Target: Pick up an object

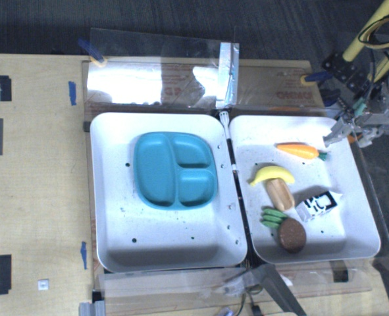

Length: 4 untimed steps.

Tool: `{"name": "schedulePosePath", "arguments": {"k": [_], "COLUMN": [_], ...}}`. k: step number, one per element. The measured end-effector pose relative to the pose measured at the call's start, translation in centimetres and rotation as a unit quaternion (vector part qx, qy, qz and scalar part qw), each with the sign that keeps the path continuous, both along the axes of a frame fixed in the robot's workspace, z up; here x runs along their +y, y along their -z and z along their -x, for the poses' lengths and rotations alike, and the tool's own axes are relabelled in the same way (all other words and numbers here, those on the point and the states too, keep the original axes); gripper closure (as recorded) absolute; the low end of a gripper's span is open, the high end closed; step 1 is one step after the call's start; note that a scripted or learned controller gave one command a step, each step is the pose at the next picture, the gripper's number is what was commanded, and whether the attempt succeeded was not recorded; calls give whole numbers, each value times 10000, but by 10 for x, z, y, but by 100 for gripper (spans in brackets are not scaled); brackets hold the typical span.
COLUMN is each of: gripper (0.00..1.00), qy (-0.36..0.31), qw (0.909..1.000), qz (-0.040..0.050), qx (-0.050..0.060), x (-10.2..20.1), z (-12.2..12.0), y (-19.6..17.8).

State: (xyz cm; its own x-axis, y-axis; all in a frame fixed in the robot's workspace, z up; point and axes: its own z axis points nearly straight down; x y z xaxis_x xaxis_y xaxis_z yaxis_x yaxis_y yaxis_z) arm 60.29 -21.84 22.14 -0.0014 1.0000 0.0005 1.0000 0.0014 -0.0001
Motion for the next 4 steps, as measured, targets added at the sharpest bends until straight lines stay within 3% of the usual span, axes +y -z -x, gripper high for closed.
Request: {"name": "schedulePosePath", "arguments": {"k": [1,2,3,4], "gripper": [0,0,0,100], "qy": [35,-1089,-1314,-1323], "qw": [9999,9940,9913,9912], "qz": [-17,-15,-13,11], "qx": [-97,-16,1,-18], "x": [10,4,17,16], "z": [-42,-53,-51,-52], "y": [114,111,135,123]}}
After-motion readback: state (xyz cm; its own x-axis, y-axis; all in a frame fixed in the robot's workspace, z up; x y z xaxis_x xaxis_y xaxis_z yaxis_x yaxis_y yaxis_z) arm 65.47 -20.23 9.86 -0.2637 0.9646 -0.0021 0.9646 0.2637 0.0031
